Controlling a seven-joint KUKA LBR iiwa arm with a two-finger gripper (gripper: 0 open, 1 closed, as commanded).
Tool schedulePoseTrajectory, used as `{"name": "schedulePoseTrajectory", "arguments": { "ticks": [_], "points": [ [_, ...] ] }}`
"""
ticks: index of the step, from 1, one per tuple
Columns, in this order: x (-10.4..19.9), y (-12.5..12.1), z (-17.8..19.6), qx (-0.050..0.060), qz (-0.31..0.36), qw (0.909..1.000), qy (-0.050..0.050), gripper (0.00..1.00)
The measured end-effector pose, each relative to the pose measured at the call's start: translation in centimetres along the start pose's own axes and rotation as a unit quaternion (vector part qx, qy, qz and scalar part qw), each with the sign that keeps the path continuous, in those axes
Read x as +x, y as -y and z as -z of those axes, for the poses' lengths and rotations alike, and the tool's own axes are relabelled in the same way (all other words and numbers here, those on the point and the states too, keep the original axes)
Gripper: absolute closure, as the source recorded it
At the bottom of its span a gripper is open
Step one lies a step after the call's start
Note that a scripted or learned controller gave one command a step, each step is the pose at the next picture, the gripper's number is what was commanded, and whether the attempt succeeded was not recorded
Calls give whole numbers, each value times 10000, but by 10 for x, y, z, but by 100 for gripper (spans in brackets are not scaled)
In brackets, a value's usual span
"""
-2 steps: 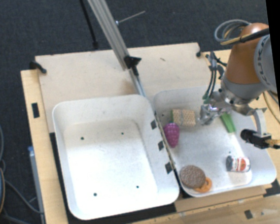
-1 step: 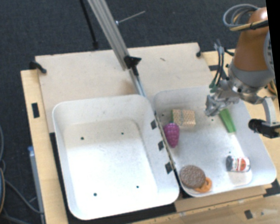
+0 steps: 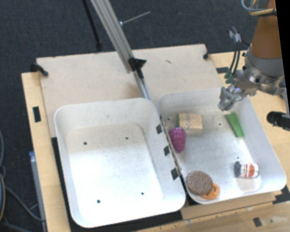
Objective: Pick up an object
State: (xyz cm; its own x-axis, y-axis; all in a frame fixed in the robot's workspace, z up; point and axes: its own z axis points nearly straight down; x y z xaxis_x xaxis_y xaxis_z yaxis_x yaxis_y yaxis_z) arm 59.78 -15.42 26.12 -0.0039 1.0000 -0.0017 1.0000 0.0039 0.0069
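Near edge of the right bin (image 3: 274, 178): a brown disc (image 3: 199, 182) lies on an orange piece (image 3: 213, 192), and a small can (image 3: 246, 170) sits in the near right corner. Mid-bin, a purple fruit (image 3: 177, 138) rests by the divider, touching or nearly touching the tan block (image 3: 190, 122) just behind it. A green stick (image 3: 235, 125) lies along the right wall. Left bin (image 3: 70, 149) sits alongside on the counter (image 3: 102, 76).

Your risks, judged from here: the stick hugs the wall, so a finger may land on the rim & skid off. The fruit & block crowd each other, so a grab there could nudge one & miss both. The disc looks flat, w/ little to pinch.

Arm pose: it reaches in from the right, orange band up, wrist angled down, w/ the pincer (image 3: 226, 100) over the bin's far right corner, just behind the stick. You can't tell if the pincer is open or closed; nothing is seen in it.
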Motion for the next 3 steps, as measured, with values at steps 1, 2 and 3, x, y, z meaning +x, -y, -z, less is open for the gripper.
{"name": "schedulePoseTrajectory", "arguments": {
  "ticks": [1,2,3],
  "points": [
    [53,3,7,28,13,10000,-15,100],
    [111,2,11,39,18,10000,-20,100],
    [172,-2,10,23,21,10000,-16,100]
  ]
}}
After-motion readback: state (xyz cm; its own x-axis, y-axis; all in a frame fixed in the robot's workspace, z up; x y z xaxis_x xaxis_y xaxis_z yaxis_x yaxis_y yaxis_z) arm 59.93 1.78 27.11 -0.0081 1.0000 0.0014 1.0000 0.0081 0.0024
